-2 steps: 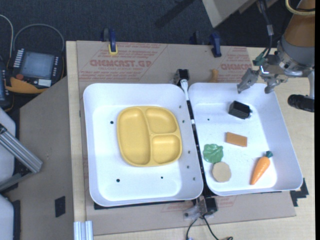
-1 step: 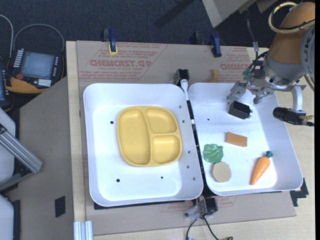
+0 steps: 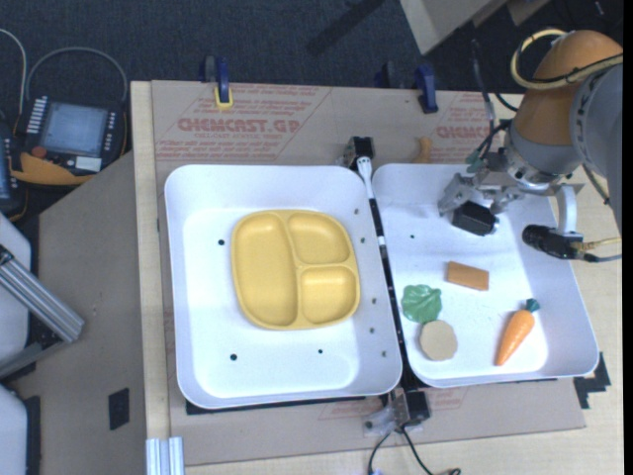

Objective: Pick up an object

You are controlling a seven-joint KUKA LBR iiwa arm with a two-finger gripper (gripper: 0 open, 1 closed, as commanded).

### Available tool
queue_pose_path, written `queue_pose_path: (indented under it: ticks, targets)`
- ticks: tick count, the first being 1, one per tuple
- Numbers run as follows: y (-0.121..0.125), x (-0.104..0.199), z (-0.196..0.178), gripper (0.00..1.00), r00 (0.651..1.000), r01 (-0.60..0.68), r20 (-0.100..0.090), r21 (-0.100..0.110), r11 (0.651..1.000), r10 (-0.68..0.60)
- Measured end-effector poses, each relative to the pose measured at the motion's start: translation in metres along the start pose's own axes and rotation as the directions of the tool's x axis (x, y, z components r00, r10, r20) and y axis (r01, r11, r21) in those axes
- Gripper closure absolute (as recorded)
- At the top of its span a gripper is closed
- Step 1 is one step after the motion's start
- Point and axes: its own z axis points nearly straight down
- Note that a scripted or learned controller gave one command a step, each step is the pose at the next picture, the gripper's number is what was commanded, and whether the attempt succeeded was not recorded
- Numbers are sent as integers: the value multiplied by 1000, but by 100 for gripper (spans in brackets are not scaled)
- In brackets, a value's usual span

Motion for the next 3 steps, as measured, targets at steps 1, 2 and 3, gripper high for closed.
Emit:
queue_pose_path:
  ticks: [1, 2, 3]
  targets:
    - [2, -1, -16, 100, 1000, 0, 4, -10, 1000, 0]
    - [4, -2, -60, 100, 1000, 0, 2, -8, 1000, 0]
    - [9, -6, -105, 100, 1000, 0, 2, -8, 1000, 0]
